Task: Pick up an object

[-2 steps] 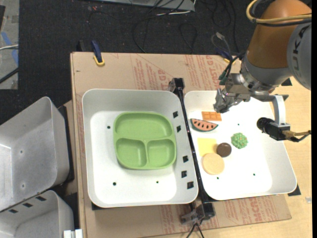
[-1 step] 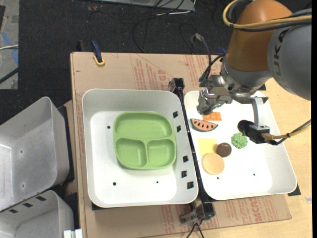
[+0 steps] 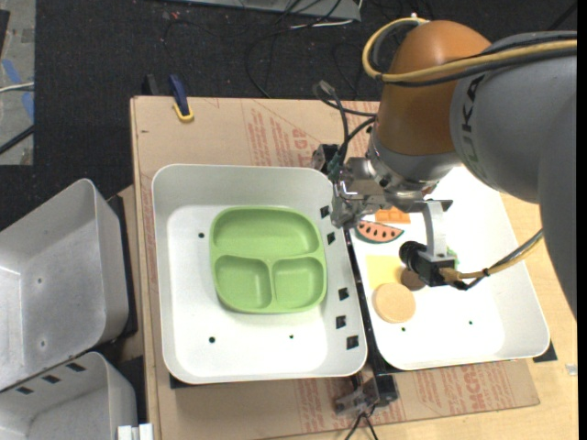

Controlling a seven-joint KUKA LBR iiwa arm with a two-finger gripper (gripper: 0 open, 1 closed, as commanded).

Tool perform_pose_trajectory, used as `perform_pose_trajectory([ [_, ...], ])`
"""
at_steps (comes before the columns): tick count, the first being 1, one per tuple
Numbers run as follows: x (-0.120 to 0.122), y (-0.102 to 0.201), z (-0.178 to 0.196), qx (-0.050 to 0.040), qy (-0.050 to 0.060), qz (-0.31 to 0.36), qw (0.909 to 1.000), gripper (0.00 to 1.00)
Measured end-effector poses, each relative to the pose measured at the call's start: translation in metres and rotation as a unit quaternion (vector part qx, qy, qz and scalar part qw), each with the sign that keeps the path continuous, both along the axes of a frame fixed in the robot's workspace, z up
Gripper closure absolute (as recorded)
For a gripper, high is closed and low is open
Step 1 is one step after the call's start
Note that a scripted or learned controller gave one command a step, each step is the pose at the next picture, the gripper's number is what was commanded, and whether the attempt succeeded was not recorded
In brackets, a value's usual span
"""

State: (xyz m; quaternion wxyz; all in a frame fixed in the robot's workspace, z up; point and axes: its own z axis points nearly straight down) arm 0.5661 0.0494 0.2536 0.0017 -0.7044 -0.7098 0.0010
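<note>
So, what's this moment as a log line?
hand: by bins' shared edge | right bin: watermelon slice, tan disc | left bin: green plate

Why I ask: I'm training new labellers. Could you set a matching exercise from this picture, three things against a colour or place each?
Things:
1. plate
2. melon slice
3. biscuit

Descriptions:
a. tan and round
b. lies in the left bin
c. red with a green edge

Pairs: 1-b, 2-c, 3-a
</note>
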Motion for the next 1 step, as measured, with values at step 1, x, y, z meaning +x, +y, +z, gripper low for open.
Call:
perform_pose_trajectory([
  [1, -0.0074, 0.0501, -0.0184, -0.0004, 0.0, -0.001, 1.0, 1.0],
])
